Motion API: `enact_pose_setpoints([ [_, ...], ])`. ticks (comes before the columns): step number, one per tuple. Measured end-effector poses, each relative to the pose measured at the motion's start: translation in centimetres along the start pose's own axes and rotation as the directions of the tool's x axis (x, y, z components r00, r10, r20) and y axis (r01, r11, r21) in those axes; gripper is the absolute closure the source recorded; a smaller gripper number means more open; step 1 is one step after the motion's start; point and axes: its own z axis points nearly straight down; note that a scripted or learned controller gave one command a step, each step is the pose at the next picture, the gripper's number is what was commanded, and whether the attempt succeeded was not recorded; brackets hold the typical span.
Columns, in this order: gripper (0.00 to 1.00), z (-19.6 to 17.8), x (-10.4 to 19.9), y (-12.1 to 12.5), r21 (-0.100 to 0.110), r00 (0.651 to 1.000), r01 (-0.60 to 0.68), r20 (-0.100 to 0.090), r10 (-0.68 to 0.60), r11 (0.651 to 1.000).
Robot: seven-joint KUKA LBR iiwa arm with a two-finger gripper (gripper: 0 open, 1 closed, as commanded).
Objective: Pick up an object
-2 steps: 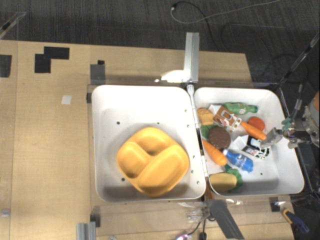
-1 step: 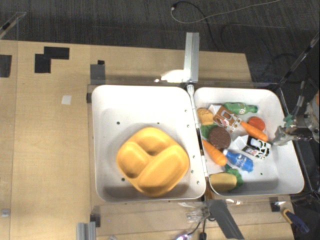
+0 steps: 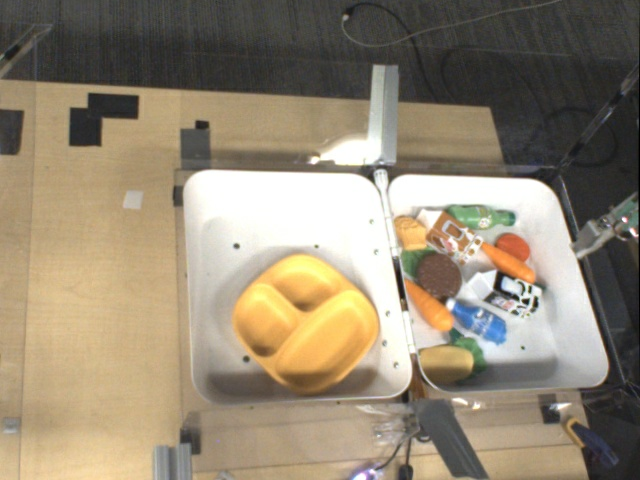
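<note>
Two white bins on wooden bench, dark carpet behind.

Sectioned plate in left bin, toy pile in right bin

The wooden bench bears two white bins — left bin, right bin — touching side by side.

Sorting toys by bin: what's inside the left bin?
The left bin holds one yellow divided plate, lying toward its front right. Whatever might be beneath the plate is covered and cannot be seen.
</note>
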Motion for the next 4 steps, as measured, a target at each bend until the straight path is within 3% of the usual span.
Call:
enact_pose_setpoints([
  [1, 1.00, -2.5, -1.0, -0.9, 0.000, 0.972, 0.234, 0.001, -0.234, 0.972],
  [2, 1.00, -5.7, 0.7, -0.2, -0.001, 0.903, 0.430, 0.003, -0.430, 0.903],
  [3, 1.00, -5.7, 0.9, 2.5, -0.001, 0.823, 0.568, 0.003, -0.568, 0.823],
  [4, 1.00, -6.4, -5.0, 3.0, 0.001, 0.493, 0.870, 0.004, -0.870, 0.493],
])
